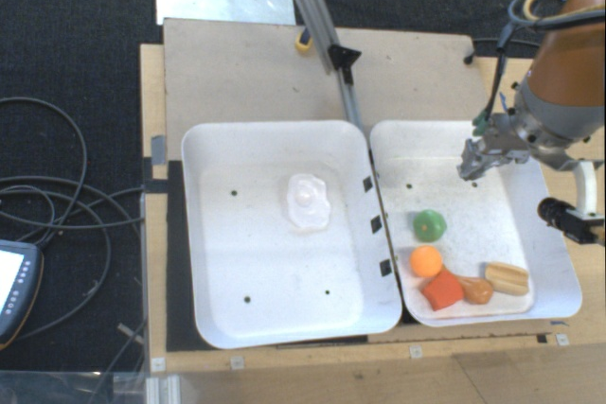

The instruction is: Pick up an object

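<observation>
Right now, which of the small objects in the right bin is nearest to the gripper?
The green ball. It lies highest in the right bin, just below and left of the gripper; the orange ball, red block and tan roll sit farther down.

Dark carpet floor, black cables, wooden bench.

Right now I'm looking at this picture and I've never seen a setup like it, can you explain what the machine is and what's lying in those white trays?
One camera looks down at a slant on a bench. The grey and orange machine on the right is a robot arm; its tool hangs over the right bin, with nothing visibly held. That bin holds a green ball, an orange ball, a red block, a small orange piece and a tan bread-like roll. The left bin holds one white crumpled lump.
</observation>
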`<state>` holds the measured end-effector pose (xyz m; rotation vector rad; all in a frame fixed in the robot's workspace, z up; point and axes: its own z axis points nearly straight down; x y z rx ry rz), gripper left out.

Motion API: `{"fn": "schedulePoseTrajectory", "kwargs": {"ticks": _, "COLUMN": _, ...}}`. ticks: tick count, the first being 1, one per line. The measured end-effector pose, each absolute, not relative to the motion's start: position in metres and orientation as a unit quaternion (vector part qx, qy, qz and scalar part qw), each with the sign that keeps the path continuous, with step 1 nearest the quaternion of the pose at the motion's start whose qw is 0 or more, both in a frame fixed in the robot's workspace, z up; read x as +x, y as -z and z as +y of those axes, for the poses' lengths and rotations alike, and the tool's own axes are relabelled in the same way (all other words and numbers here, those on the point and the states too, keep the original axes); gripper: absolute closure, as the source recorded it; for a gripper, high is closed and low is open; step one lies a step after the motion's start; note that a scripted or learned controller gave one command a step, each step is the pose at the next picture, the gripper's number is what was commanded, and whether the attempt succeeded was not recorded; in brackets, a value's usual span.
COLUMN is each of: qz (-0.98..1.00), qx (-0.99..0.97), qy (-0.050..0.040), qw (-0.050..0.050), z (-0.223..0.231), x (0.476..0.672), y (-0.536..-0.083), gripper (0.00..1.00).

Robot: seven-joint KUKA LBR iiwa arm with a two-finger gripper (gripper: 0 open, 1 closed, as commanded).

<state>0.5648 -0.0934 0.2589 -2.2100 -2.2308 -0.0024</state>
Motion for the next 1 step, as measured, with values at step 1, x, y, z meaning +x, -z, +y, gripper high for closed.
{"fn": "schedulePoseTrajectory", "kwargs": {"ticks": 1, "qz": -0.711, "qx": -0.703, "qy": 0.0013, "qw": 0.0, "z": -0.0375, "x": 0.5568, "y": -0.265, "gripper": 1.0}}
